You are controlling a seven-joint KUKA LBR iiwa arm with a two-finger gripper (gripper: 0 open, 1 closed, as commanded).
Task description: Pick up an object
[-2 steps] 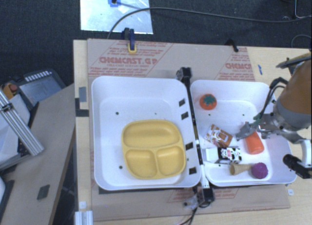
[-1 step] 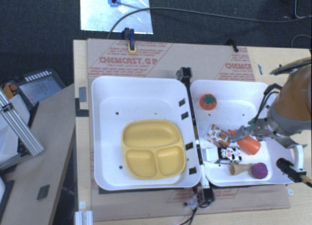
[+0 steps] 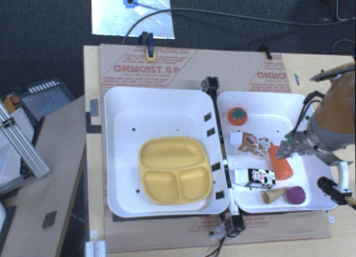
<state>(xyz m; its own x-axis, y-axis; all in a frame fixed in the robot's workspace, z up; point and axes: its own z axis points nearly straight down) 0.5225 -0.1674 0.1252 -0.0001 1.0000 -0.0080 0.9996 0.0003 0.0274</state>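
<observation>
Seen from above the bench, the grey arm with its orange band reaches in from the right over the right-hand white bin [image 3: 317,203]; the gripper [image 3: 285,150] sits low at the upper end of an orange cylinder-shaped object [image 3: 280,164], touching or just above it; whether its fingers are spread or pressed together cannot be told from this angle, and nothing is plainly seen held between them. Just left of the gripper lies a small brown-and-white patterned card or box [image 3: 253,143], with a plain white piece [image 3: 236,138] beside that; farther up and to the left rests an orange ball with a green top [image 3: 237,115]. Below and left of the gripper lies a black-and-white cow-patterned block [image 3: 260,177]; below it, near the bin's front wall, a tan cone [image 3: 272,196] lies on its side, its wide end next to a purple ball [image 3: 296,195]. Well to the left of the gripper, across the divide between the bins, the left-hand white bin [image 3: 119,139] holds a yellow divided tray [image 3: 173,169] with three compartments.
</observation>
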